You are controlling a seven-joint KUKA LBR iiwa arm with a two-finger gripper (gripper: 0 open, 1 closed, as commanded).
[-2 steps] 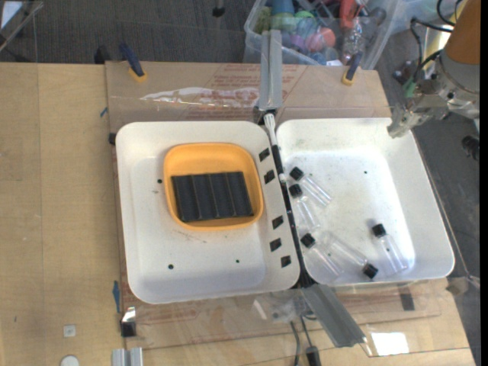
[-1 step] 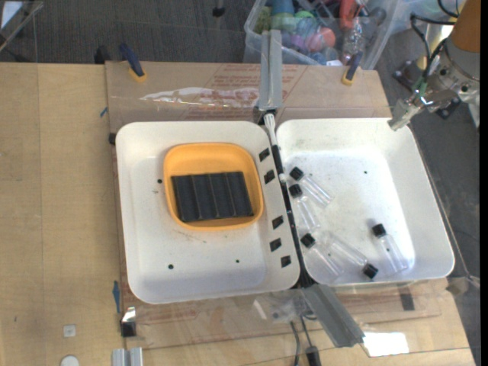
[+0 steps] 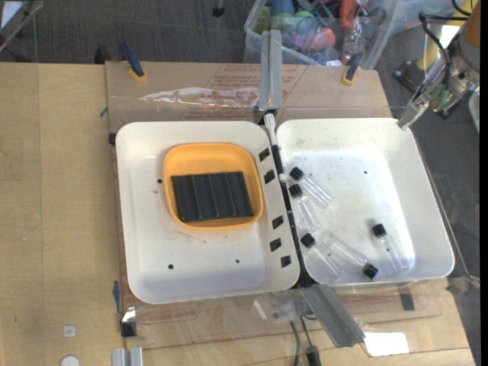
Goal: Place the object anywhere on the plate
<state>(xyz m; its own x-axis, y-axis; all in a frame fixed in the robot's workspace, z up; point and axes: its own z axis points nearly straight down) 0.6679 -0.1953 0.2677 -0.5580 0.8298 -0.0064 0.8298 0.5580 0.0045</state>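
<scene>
From the camera view, several clear plastic tubes with black caps [image 3: 335, 235] are seen lying in the right white bin [image 3: 427, 197]. The orange square plate [image 3: 213, 185], bearing a black ribbed block [image 3: 212, 196], sits in the left white bin [image 3: 141, 227]. The gripper [image 3: 412, 113] hangs over the right bin's far corner; whether its jaws are spread cannot be told.

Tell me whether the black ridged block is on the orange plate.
On it: the black ridged block lies flat inside the orange plate, orange rim showing all around.
</scene>
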